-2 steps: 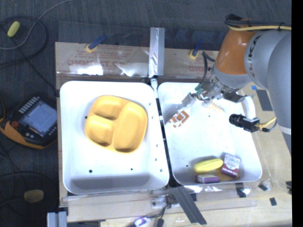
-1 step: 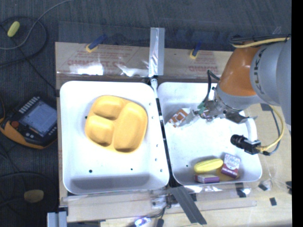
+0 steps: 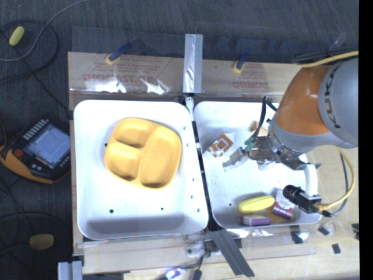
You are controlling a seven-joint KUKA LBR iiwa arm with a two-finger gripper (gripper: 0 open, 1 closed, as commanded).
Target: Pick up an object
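Note:
My gripper (image 3: 240, 155) hangs over the middle of the right bin (image 3: 205, 134), reaching in from the right under the orange and grey wrist. Its fingers stand apart with nothing between them. Just left of the fingertips lies a small white packet with an orange pattern (image 3: 220, 145). Along the right bin's front edge lie a yellow oblong object (image 3: 256, 203), a small pink box (image 3: 254, 220) and a dark red and white packet (image 3: 283, 209). A small tan piece (image 3: 253, 125) sits near the back, by the wrist.
The left bin (image 3: 93, 214) holds a large yellow three-section tray turned upside down (image 3: 143, 151). A handheld pendant (image 3: 38, 150) lies on the floor to the left. A black cable connector (image 3: 300, 196) hangs off the arm above the right bin's front right corner.

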